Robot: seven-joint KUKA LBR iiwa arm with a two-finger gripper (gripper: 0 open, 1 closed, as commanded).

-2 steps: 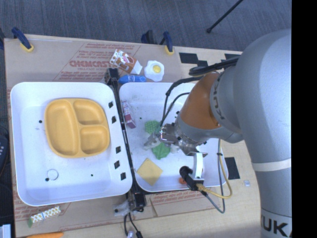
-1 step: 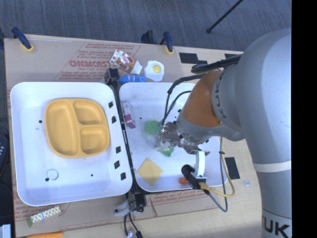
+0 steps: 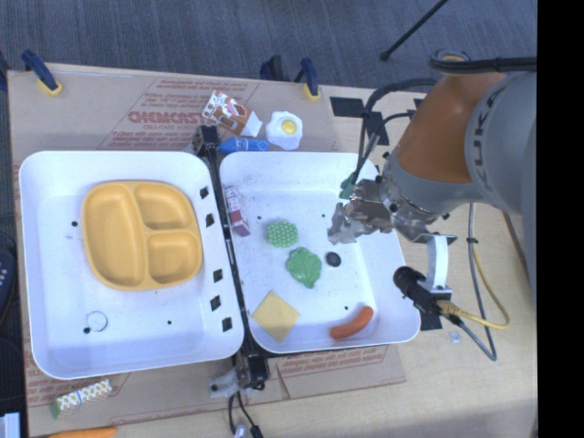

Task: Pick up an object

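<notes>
The right bin [image 3: 274, 167] holds a pale green bumpy ball [image 3: 282, 234], a darker green leafy piece [image 3: 304, 266], a yellow cheese-like wedge [image 3: 275, 316], an orange sausage [image 3: 352, 322] and a small dark disc [image 3: 333, 260]. A reddish packet [image 3: 235, 210] lies along the bin's left wall. My gripper [image 3: 344, 226] hangs over the right part of this bin, just above and right of the dark disc, to the right of the green ball. Nothing shows in its grasp.
The left bin [image 3: 36, 272] carries a yellow divided plate [image 3: 141, 234] and a small ring [image 3: 96, 320]. Behind the bins lie a fried-egg toy [image 3: 286, 128], a snack packet [image 3: 225, 110] and a blue item [image 3: 245, 144]. Cables trail at the right.
</notes>
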